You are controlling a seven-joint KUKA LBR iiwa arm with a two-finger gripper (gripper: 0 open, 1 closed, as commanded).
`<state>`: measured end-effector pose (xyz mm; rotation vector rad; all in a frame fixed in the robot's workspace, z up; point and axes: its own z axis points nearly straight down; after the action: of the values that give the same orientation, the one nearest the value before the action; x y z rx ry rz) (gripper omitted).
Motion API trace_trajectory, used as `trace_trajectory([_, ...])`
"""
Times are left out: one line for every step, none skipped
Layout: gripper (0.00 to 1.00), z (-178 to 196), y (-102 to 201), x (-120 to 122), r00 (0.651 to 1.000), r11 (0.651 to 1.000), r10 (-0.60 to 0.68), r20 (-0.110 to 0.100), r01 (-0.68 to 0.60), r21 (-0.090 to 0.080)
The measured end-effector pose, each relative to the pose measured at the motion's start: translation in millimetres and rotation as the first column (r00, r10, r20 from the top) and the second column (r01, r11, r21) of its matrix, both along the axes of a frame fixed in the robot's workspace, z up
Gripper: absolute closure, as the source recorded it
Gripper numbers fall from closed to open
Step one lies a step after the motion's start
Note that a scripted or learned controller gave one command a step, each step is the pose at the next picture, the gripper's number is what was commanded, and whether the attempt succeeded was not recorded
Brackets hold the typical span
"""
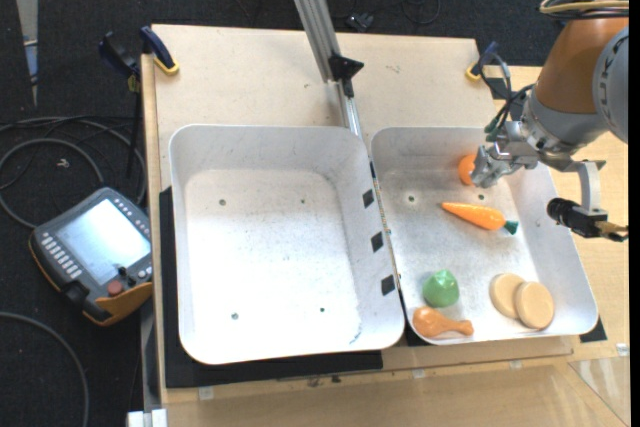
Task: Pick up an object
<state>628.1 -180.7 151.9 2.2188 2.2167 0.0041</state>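
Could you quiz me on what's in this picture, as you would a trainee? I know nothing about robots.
1. True or false: the carrot lies in the left bin.
2. Which thing lies nearest the gripper?
A. green ball
B. orange ball
C. tan discs
3. Fill in: the orange drumstick-shaped toy lies just below the ____ ball.

Key:
1. False; it lies in the right bin.
2. B; the gripper sits right beside it.
3. green
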Motion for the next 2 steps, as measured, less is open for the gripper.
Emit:
trace_trajectory([1.00,58.2,-1.3,-7.9,1.000,1.000,0.000,0.001,0.000,0.000])
trace_trajectory([1.00,99.0,-1.4,-6.5,1.000,1.000,0.003,0.001,-0.003,0.000])
